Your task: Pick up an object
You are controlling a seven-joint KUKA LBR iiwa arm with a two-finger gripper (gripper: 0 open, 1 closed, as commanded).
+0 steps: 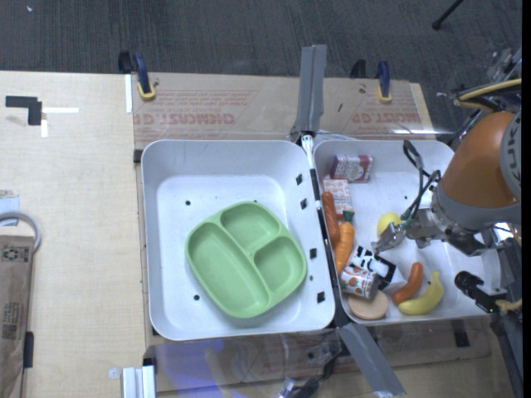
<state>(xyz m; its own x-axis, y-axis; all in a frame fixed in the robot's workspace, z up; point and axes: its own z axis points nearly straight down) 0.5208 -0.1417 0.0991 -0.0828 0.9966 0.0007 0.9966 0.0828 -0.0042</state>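
The right bin [431, 160] holds several toy foods. A yellow lemon [387, 221] lies near its middle, with an orange carrot [344, 247] and a red sausage [330, 212] along the left wall. Toward the front are a black-and-white carton [370, 263], a small can [358, 283], a tan disc [369, 308], a red hot dog [408, 282] and a banana [423, 298]. A pink packet [352, 167] sits at the back. My gripper [388, 239] hangs low over the bin, just below the lemon and right of the carrot. I see nothing held in it.
The left bin [166, 222] carries a green divided plate [246, 258]. The arm's orange band [485, 168] and wrist cover the right bin's right side. A grey divider bar [311, 89] runs between the bins at the back. A paper bag [15, 293] lies far left.
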